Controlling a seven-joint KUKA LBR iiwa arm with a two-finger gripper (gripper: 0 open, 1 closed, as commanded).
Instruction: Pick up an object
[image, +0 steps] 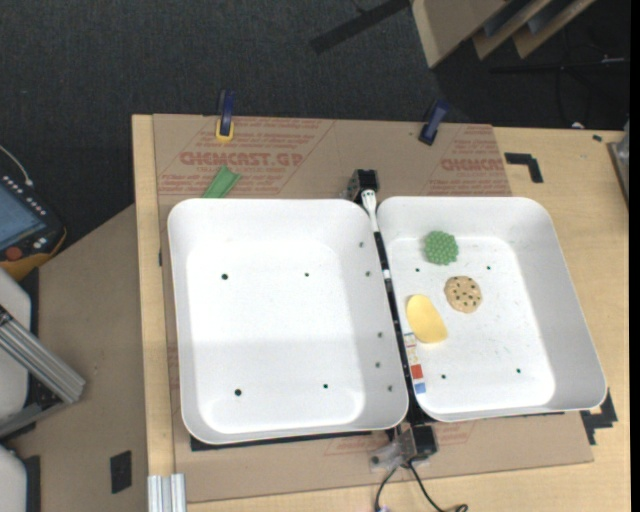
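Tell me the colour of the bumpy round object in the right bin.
Green; the bumpy round object shows in the camera view.

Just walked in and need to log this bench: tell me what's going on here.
Nothing is being handled at this moment. Two white bins sit side by side on the bench. The right bin holds three small things: a green bumpy ball, a tan cookie-like disc and a yellow piece near its left wall. All three lie loose, so the pick-up has not yet happened.
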